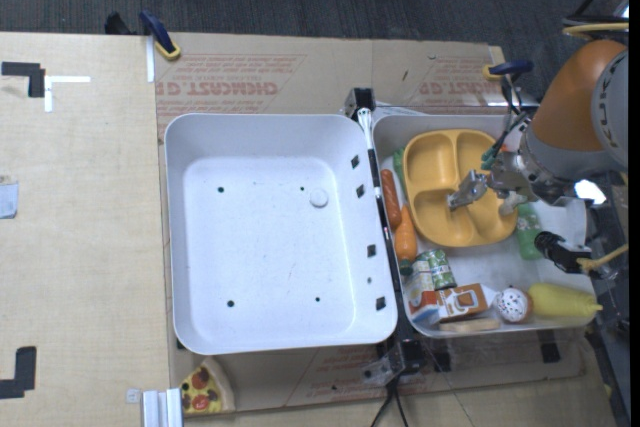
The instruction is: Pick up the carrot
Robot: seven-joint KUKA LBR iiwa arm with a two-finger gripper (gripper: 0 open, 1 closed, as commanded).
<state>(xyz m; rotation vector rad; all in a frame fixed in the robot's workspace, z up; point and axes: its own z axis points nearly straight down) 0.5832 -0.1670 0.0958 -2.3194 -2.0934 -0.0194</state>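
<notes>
Metal jaws hang over the yellow divided plate in the right bin; they look narrowly parted with nothing between them, though at this slant I cannot tell for certain. Grey wrist and orange band reach in from the right. The carrot lies well to the left of the jaws, along the bin's left wall, just beside the plate's rim and end to end with a red sausage-like piece above it. A green can, a small carton, a white ball and a yellow corn-like piece crowd the bin's lower part. The likely trouble: the carrot sits tight against the wall, so one finger may strike the wall or the plate rim, or the jaws may close on the red piece instead.
</notes>
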